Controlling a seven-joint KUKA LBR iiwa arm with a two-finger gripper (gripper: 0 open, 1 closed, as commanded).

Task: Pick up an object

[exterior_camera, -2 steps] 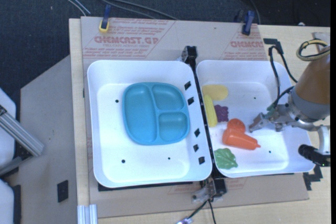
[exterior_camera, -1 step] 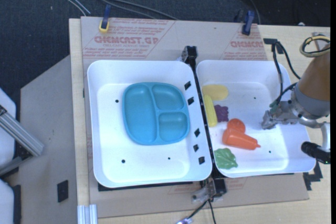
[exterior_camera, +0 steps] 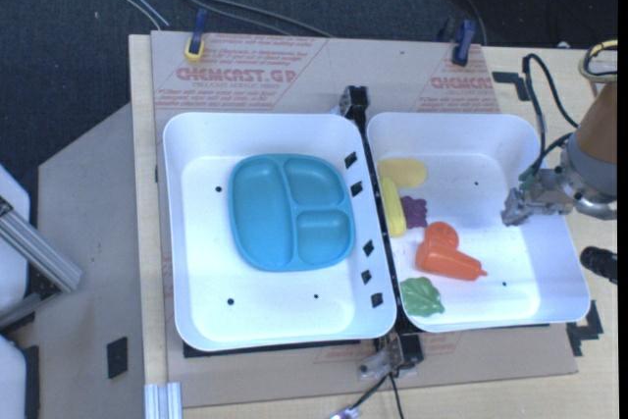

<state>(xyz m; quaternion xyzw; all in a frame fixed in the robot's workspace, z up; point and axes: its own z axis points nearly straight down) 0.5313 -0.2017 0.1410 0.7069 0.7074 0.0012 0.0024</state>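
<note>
The tool (exterior_camera: 520, 208) sits over the right bin (exterior_camera: 549, 280), near its right wall; whether it is released or clenched cannot be told. The toys lie apart from it at the bin's left side: a yellow piece (exterior_camera: 397, 191), purple grapes (exterior_camera: 414, 210), an orange carrot (exterior_camera: 446, 253), a green leaf (exterior_camera: 422, 295). The left bin (exterior_camera: 196, 289) holds a blue tray (exterior_camera: 291, 211).

There is one camera, fixed high above the bench (exterior_camera: 294, 64) and looking down at a slant, far enough back to take in both bins whole. The left bin (exterior_camera: 196, 309) sits mid-frame, the right bin (exterior_camera: 549, 289) toward the right side. The bench's far edge runs near the top, with dark floor (exterior_camera: 78, 34) beyond.
</note>
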